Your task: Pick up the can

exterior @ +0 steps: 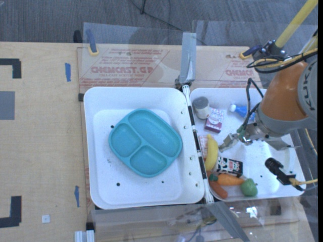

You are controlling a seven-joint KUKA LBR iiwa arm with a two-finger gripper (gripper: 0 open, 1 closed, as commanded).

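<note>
The gripper (233, 140) hangs over the right bin (282, 185), thin metal fingers spread apart w/ nothing between them; the can (201, 107), a small round grey tin w/ a shiny top, stands up-left of it, near the bin's back-left corner; a pink box (215, 120) sits between can and gripper; a curved yellow banana (211, 154) lies just below-left; far left, a smooth blue plate (145, 142) w/ three sections fills the left bin (96, 135).

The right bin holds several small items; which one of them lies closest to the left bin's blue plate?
The banana: it lies along the right bin's left wall, yellow and curved, nearer the blue plate than the can.
</note>
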